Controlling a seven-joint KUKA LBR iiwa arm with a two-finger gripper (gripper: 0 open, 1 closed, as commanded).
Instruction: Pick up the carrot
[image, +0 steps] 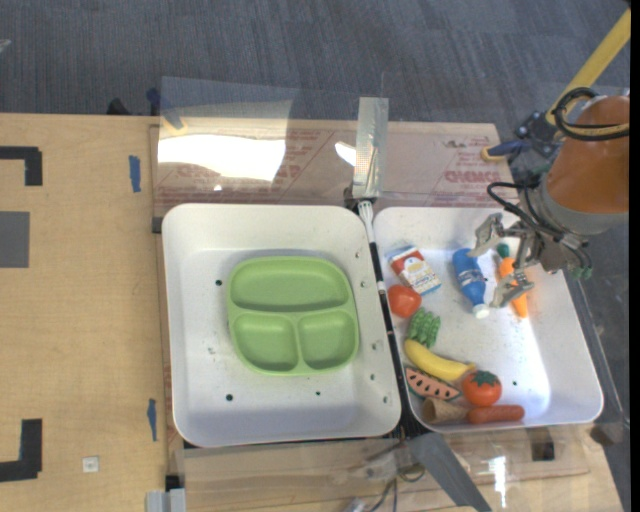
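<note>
One carrot (517, 290), a small orange toy with a bit of green at its top, sits in the right bin (570, 395) near its upper right, just beside the blue bottle (468, 278). It looks like light, stiff plastic, smooth enough to slip, so I judge a grip across its thicker upper half safer than the tapered tip. The claw (508, 262) hangs right over it, its fingers around the carrot's upper part; whether they are actually pinching it or merely straddling it I cannot tell. Farther off lie a milk carton (414, 270), tomato (404, 301), banana (436, 361) and other toy food. The left bin (190, 300) holds a green tray (293, 314).
</note>
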